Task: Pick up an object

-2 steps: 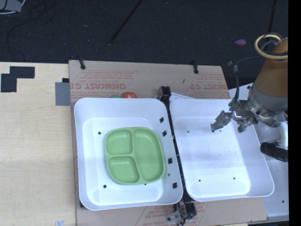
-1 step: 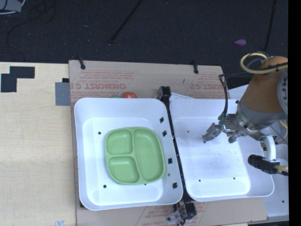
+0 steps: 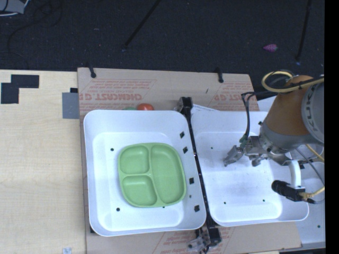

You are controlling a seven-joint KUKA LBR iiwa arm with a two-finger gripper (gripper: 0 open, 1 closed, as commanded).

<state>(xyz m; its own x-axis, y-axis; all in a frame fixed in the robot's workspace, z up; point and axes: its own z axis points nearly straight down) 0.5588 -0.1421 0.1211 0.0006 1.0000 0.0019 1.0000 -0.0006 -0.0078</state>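
Two bins side by side: fingers (image 3: 244, 157) spread wide, holding nothing, low over right bin (image 3: 233, 205) floor at frame centre-right; green divided plate (image 3: 152, 174) flat in left bin (image 3: 100, 142), well apart; approach step, next requiring leftward travel.

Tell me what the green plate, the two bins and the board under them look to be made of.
Green plate: probably molded plastic, matte and evenly pale green, with three rounded compartments.
Left bin and right bin: likely thin formed plastic, smooth white with rounded corners and a slight sheen.
Board: looks like cardboard, dull brown with red printed lettering.
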